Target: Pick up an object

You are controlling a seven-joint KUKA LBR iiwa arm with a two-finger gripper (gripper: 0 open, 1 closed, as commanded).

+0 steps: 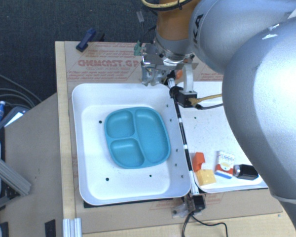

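Two white bins [84, 147] share the tabletop; the tool [155, 78], its state impossible to tell, should descend squarely over the blue divided plate's [136, 137] rim.

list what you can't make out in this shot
- Claw: in the camera view, its fingers blur into clutter at the far rim of the left bin; their state is unreadable.
- Right bin: the arm covers much of it.
- Small items in its near corner: too small to identify; the black one is partly under the arm.
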